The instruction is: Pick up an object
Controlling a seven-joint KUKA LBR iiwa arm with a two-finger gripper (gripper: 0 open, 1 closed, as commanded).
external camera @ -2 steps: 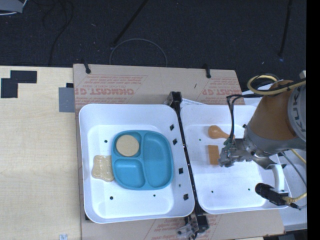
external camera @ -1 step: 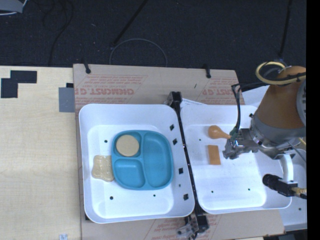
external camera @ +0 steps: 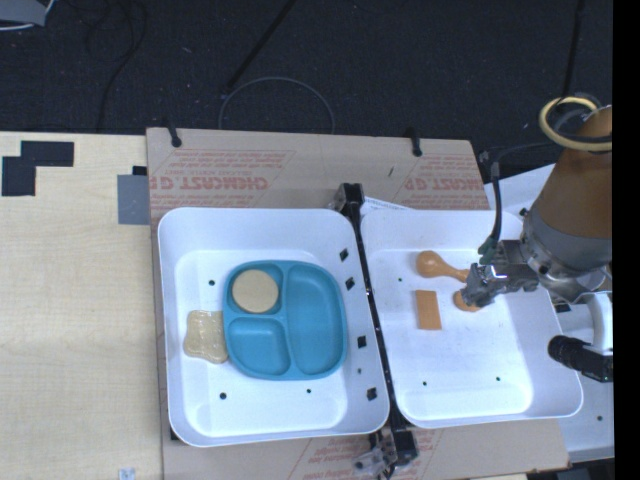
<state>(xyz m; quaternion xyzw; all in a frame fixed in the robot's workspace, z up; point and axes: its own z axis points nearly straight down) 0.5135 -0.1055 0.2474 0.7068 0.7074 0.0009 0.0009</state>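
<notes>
Low over the right bin [external camera: 520, 393], the gripper [external camera: 474, 294] is set down on one end of a wooden spoon [external camera: 440, 265], evidently for a grasp; whether its claw is clenched cannot be told. An orange block [external camera: 428, 310] lies just beside.

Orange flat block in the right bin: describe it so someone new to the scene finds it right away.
Take the right-hand white bin, the one the gripper is over. Near its middle, just left of the gripper, lies the orange flat block, a small upright rectangle flat on the floor. Its neighbour, the wooden spoon, sits above it and has a round bowl and a handle; the block is straight-edged.
</notes>
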